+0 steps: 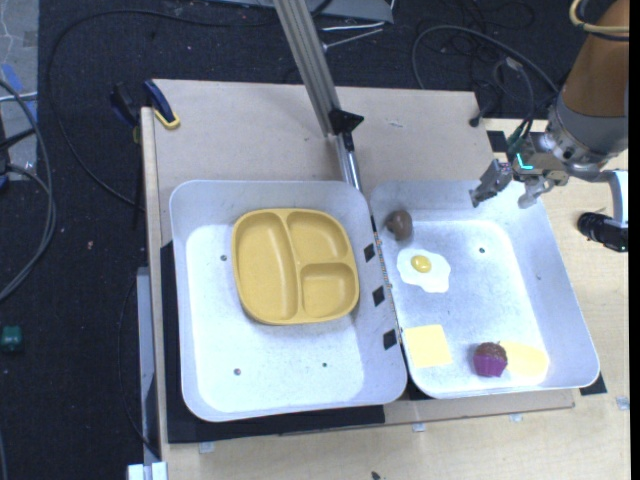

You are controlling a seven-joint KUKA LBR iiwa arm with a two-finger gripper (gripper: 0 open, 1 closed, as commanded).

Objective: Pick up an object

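Observation:
The right bin (560, 298) holds a fried egg (423, 270), a brown lump (399, 223) at its far left corner, a yellow cheese slice (428, 345), a purple round piece (489, 359) and a pale yellow piece (527, 360) beside it. My gripper (510, 187) hangs above the far edge of this bin, to the right of the brown lump. Its two fingers stand apart and open, with nothing between them.
The left bin (200, 368) carries a yellow divided plate (295, 265). A slanted metal pole (310, 53) rises from between the bins toward the back. Cables lie on the dark floor beyond the bench. A blue and yellow clamp (160, 105) sits at the bench's far left corner.

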